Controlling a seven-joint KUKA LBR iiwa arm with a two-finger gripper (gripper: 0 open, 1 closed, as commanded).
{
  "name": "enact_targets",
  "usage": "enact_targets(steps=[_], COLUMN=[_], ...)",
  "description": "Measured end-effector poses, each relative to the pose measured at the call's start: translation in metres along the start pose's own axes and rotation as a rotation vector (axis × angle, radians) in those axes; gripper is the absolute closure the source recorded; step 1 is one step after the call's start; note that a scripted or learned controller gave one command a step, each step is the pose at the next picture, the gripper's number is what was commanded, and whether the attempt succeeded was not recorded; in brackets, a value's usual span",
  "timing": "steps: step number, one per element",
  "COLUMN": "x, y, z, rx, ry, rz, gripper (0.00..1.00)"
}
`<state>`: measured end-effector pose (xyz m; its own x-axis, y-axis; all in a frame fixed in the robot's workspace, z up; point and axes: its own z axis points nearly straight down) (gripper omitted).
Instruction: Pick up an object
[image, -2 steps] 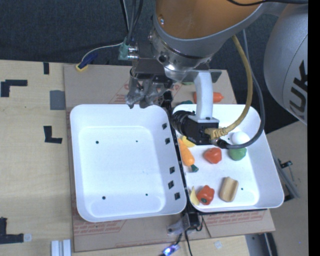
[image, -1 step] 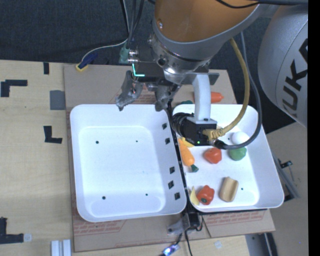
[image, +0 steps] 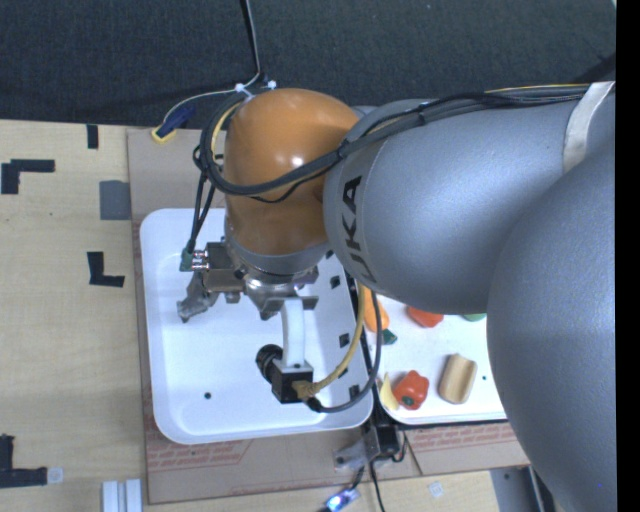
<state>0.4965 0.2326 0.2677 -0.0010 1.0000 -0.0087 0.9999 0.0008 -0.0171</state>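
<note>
My gripper (image: 228, 300) hangs over the left white bin (image: 170, 400), below the orange wrist band, toward the bin's back half. Nothing shows held in it. The right bin (image: 450, 412) holds a red pepper with a green stem (image: 410, 389) and a tan cylinder (image: 457, 378) near its front edge. Further back in that bin lie an orange piece (image: 374, 318), a red piece (image: 425, 319) and a green bit (image: 474, 318), all partly hidden by the arm.
The big grey arm (image: 470, 200) covers most of the right bin and the back of the left bin. A small dark speck (image: 207, 395) lies on the left bin's floor. Brown cardboard (image: 160, 170) surrounds the bins.
</note>
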Motion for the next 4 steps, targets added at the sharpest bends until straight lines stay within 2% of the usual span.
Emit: enact_targets(steps=[1, 3, 4], x=[0.001, 0.002, -0.001], y=[0.001, 0.0, -0.013], z=[-0.019, -0.038, -0.189], rx=[-0.012, -0.008, -0.031], ry=[0.008, 0.007, 0.017], rz=[-0.003, -0.006, -0.003], gripper=[1.0, 1.0, 1.0])
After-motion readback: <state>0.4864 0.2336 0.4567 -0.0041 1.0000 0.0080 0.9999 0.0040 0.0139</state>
